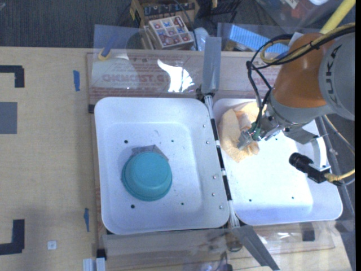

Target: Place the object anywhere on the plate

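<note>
- So, at the far left I see the pale wooden surface (45, 151), bare apart from black corner marks and small blue tape pieces.
- Next comes the left white bin (113, 117), and in it sits a teal, round, plate-like dish (147, 175), which looks turned upside down, lying in the lower-left part of the bin floor on a grey scrap.
- A grey divider runs between the two bins, which touch side by side.
- In the right white bin (282, 191), near its upper-left corner, lies a tan, soft-looking object (231, 131); I cannot make out what it is exactly.
- The pincer (248, 140) is down on the right part of that tan object, touching it; I cannot tell whether it is apart, together, or clamped on the object.
- Above it I see the grey arm with its orange band (302, 75), coming in from the right, cables looped around the wrist.
</note>
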Tool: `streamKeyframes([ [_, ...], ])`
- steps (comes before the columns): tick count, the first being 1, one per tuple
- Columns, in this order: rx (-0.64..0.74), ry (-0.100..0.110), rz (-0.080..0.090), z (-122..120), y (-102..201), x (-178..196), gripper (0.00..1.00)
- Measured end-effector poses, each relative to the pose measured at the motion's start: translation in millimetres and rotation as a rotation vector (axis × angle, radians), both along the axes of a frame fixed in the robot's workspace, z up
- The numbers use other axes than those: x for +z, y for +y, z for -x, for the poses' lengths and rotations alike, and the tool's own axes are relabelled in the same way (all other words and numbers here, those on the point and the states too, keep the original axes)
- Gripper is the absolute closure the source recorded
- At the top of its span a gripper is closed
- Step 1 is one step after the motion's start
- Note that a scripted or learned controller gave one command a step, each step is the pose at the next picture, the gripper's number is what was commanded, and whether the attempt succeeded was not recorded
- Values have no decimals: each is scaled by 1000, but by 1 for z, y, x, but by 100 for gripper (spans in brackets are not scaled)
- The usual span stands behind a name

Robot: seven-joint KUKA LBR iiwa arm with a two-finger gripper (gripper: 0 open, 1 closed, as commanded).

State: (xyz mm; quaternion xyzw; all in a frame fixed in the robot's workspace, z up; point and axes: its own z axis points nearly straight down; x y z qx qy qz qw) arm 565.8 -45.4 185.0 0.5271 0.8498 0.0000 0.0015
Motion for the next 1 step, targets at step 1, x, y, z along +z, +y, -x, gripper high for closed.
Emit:
streamKeyframes([
  [1, -160, 3, -1, 26, 57, 3, 100],
])
